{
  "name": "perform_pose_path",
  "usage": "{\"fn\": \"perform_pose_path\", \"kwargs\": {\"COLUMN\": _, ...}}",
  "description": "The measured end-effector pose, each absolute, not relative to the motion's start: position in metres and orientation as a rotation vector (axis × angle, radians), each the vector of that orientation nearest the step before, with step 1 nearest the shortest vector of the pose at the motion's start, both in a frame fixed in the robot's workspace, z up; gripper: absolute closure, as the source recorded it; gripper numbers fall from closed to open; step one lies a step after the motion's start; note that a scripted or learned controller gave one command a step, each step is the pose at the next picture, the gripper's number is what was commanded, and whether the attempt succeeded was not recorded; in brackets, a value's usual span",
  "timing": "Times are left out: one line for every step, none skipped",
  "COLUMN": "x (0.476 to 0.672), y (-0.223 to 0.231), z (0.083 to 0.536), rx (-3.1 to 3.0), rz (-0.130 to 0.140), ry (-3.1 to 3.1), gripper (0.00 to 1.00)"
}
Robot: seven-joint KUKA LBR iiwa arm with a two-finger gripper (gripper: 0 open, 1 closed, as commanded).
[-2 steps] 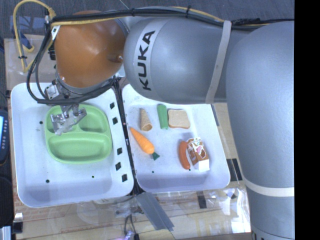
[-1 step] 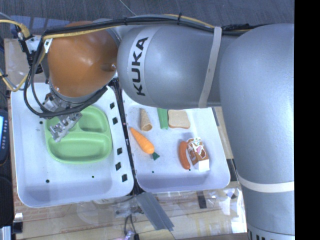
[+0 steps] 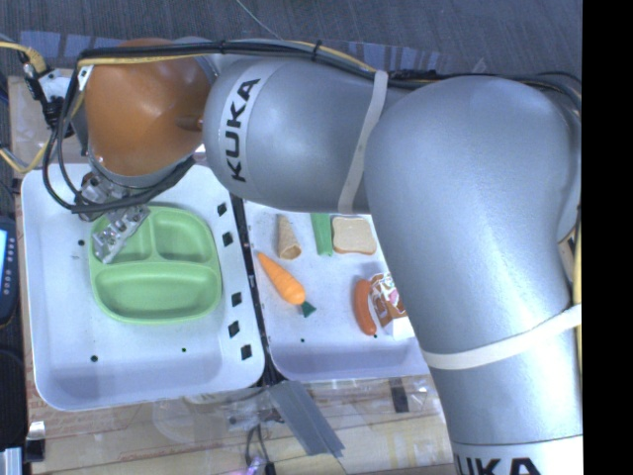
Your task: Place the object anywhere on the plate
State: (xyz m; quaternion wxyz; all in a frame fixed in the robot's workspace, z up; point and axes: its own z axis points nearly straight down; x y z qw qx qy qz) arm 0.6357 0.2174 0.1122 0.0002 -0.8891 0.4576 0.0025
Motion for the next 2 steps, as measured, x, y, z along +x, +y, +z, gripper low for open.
{"fn": "perform_pose_path", "kwargs": {"x": 0.6557, "y": 0.2201, "z": 0.1359, "rx": -3.102, "rz": -0.001, "ry": 0.467, "gripper": 1.0}}
{"fn": "perform_pose_path", "kwargs": {"x": 0.6555, "y": 0.2199, "z": 0.1453, "rx": -3.1, "rz": 0.007, "ry": 0.47, "gripper": 1.0}}
